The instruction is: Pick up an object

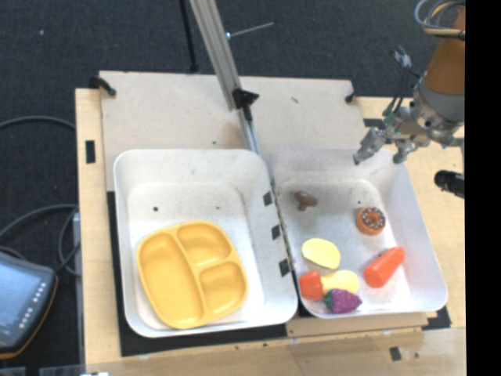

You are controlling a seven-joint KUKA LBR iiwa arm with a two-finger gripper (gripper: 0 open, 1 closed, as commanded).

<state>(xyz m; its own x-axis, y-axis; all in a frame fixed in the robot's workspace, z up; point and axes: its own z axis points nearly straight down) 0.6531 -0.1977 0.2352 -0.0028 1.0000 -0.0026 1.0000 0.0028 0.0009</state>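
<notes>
Your hand (381, 147) hovers over right bin's (423, 233) far edge, fingers spread, nothing between them; toys lie apart below: donut (371, 220), carrot (383, 265), brown piece (304, 200), yellow slice (321, 252); yellow tray (192, 272) in left bin (141, 178)

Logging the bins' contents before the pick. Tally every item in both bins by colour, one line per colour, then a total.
Yellow: 3, the divided tray and two pieces
Orange: 2, a carrot-like piece and a round piece
Red: 1
Purple: 1
Brown: 1
Total: 8
</notes>
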